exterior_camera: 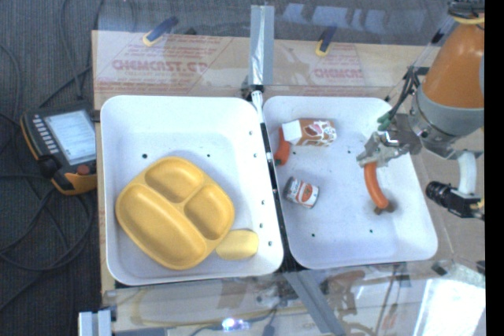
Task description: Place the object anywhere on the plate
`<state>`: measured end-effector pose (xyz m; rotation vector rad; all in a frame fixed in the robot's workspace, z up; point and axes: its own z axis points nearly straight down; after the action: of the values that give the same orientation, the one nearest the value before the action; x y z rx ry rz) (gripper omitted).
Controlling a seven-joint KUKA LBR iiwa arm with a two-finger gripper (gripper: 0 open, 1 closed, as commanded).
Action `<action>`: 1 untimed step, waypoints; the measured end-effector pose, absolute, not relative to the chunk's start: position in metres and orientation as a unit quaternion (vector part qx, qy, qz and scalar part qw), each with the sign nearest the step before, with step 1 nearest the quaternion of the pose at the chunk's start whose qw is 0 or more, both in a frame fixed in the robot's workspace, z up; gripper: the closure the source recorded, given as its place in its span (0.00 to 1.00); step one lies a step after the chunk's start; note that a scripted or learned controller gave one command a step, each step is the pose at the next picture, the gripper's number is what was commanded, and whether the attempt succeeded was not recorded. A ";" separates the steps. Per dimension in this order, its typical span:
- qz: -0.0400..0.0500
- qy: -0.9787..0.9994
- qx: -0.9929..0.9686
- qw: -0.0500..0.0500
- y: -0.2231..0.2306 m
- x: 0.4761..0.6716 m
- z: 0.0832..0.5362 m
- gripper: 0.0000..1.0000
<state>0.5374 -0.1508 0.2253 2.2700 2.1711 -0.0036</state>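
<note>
A yellow divided plate (175, 210) lies in the left bin (126, 118). A pale yellow lemon-like piece (238, 245) rests against the plate's lower right rim. In the right bin (346, 248) lie an orange carrot-like stick (376, 188), a small brown and white can (301, 191), a white and brown carton (310, 132) and a red-orange piece (282, 145) by the left wall. My gripper (376, 153) hangs over the right bin's right side, just above the top end of the orange stick.
A tablet in an orange case (61, 144) sits left of the bench. A metal post (260, 51) stands behind the seam between the bins. Cables cross the floor at the back, and the arm's orange band (461, 67) rises at the right.
</note>
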 end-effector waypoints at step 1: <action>-0.002 0.698 0.716 -0.001 -0.089 0.484 0.233 1.00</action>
<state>0.4836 -0.0890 0.2334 2.2522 2.1936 -0.0051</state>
